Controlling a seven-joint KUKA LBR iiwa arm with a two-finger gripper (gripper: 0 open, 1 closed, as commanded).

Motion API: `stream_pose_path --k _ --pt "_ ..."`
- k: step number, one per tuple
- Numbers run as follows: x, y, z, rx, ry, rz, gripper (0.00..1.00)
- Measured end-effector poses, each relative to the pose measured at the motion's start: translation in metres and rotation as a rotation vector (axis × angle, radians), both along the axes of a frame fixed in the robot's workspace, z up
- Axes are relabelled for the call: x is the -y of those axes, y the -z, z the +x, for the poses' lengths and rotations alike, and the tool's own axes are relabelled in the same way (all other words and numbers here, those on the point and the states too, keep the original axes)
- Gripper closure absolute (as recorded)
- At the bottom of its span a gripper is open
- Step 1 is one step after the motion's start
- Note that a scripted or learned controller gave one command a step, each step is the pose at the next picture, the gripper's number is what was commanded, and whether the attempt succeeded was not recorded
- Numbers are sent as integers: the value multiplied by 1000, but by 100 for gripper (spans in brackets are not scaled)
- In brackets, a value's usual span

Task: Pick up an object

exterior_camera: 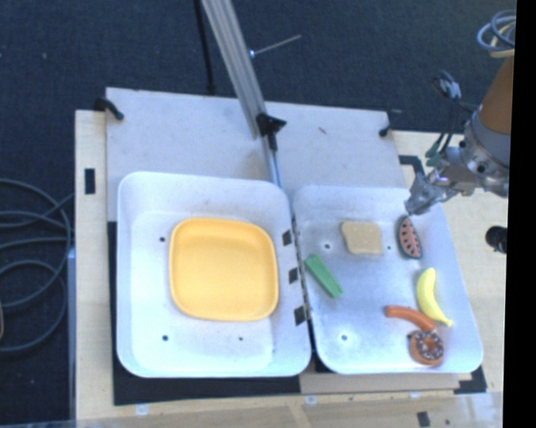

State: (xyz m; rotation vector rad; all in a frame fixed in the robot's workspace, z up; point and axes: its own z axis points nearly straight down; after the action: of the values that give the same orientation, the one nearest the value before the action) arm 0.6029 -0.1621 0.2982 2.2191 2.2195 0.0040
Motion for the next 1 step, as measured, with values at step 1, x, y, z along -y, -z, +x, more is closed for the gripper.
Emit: stream_pose_path --k 1 --pt "-42 19 10 -4 -2 1 100"
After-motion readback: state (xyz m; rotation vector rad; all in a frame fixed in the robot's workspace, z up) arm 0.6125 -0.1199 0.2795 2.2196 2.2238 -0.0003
